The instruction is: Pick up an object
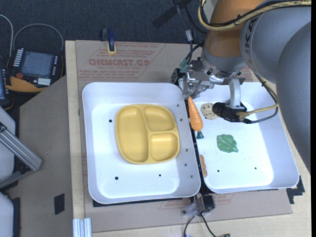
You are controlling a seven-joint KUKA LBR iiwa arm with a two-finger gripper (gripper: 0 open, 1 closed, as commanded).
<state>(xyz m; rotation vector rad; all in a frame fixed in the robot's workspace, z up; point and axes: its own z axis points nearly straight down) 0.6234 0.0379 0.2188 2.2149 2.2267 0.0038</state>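
Where the two bins meet, the hand (189, 94) grips the carrot (195, 115).

- I see a yellow divided plate (147, 133) in the white left bin (94, 132).
- Orange carrot (195, 115), green leaf (227, 143) in the white right bin (266, 167).

Light falls bright and even from overhead — the white bins (94, 132) glare nearly to blankness, with soft shadows along their inner walls. The yellow tray (147, 132) shows mild sheen. The arm (281, 38), nearest the camera, looks softly blurred — the dark floor (98, 9) stays dim.
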